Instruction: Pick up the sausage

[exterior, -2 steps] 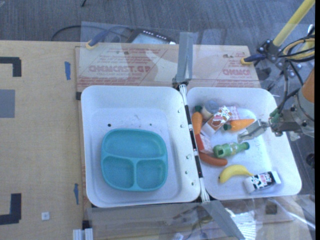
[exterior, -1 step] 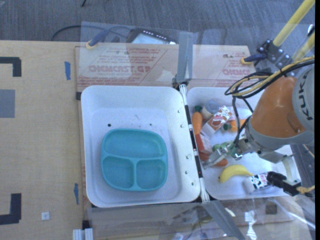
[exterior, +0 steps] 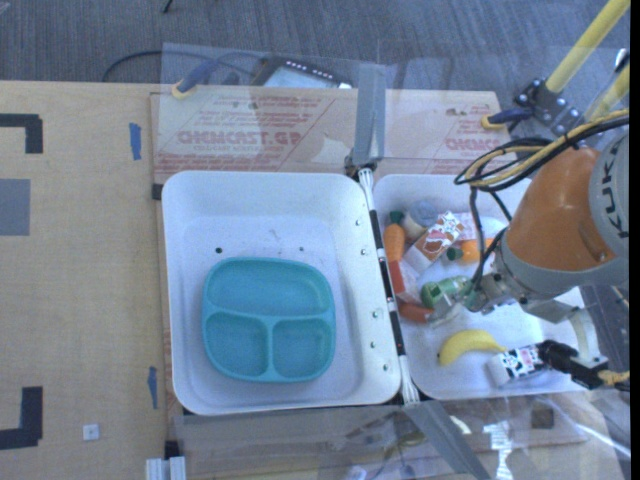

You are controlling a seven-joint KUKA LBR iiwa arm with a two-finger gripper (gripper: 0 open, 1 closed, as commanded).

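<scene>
The sausage [exterior: 405,293] is a reddish-brown link lying along the left wall of the right bin [exterior: 455,378], just below an orange carrot [exterior: 395,240]. My gripper [exterior: 480,298] hangs under the orange wrist band, low over the middle of that bin. It is to the right of the sausage, with a green bottle [exterior: 444,291] lying between them and touching or nearly touching the gripper's tip. The arm's wrist covers most of the gripper from above.
A red-and-white carton [exterior: 445,236] lies at the right bin's back, a banana [exterior: 468,345] and a cow-patterned item [exterior: 516,363] at its front. The left bin [exterior: 190,208] holds a teal divided plate [exterior: 268,318]. Cables loop above the arm.
</scene>
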